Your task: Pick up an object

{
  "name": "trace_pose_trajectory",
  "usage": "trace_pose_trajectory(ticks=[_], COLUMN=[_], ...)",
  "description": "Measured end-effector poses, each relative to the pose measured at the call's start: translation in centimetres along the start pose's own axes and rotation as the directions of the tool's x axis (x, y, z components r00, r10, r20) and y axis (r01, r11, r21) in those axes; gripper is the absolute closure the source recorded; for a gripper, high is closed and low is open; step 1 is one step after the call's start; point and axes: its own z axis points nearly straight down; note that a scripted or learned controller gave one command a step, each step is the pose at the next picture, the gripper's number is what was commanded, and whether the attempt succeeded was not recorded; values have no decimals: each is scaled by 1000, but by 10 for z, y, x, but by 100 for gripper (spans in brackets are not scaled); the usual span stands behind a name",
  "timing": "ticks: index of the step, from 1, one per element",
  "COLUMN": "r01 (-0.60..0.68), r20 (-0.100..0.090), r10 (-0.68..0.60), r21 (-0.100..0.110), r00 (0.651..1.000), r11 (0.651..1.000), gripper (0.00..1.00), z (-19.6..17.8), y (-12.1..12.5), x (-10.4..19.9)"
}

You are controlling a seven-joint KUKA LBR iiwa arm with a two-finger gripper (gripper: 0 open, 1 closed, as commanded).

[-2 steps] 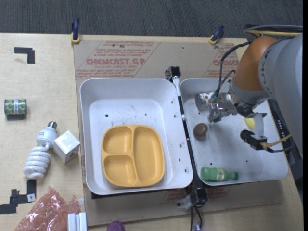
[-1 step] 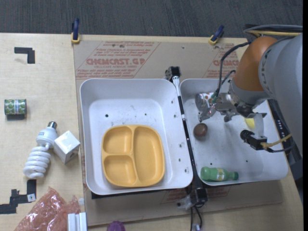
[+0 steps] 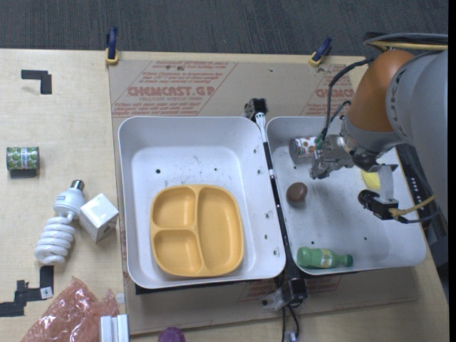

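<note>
Two shallow white bins are sitting side by side on the surface (image 3: 71,105). The right bin (image 3: 399,258) is carrying the candidates: a small can (image 3: 305,147) lying on its side at about ten o'clock, a brown round object (image 3: 297,192) left of centre, a green bottle (image 3: 324,258) lying along the near wall at seven o'clock, and something yellow (image 3: 370,179) at three o'clock, partly hidden by the arm. The hand (image 3: 329,164) is hovering just beside the can, toward four o'clock of it, probably lining up on it; whether it is spread or pressed together I cannot tell, and nothing is showing in its grip.

The left bin (image 3: 135,141) is holding a yellow divided plate (image 3: 197,230). On the pale wooden surface, at nine o'clock, a spiral light bulb (image 3: 58,226), a white cube (image 3: 99,216) and a green tin (image 3: 22,159) are lying unused. Dark carpet (image 3: 214,9) is running along the top.
</note>
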Motion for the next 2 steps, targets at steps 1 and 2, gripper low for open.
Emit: trace_pose_trajectory(ticks=[1,2], r01=[0,-6], r20=[0,-3], r10=[0,6], r21=[0,1], r00=[1000,1000], r11=[1000,1000], gripper=[0,0], z=[0,19], y=[0,-83], x=[0,1])
